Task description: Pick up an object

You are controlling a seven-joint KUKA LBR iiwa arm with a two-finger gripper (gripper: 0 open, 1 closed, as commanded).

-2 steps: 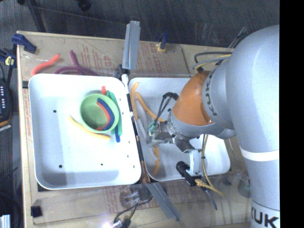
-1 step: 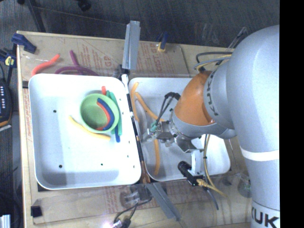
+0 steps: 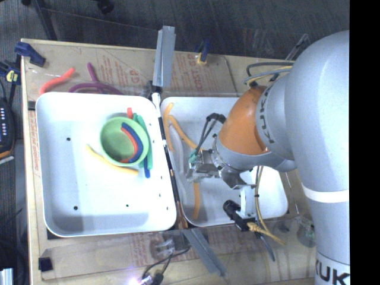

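Green bowl sits upright mid-left bin, red and blue curved sticks inside, a yellow stick and green stick beside it. Orange strips lie along the right bin's left wall.

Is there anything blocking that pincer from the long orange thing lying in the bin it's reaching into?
Nothing visible does. The pincer is low in the right bin, right beside the orange strip that runs along the bin's left wall. The green bowl and its clutter sit apart in the left bin.
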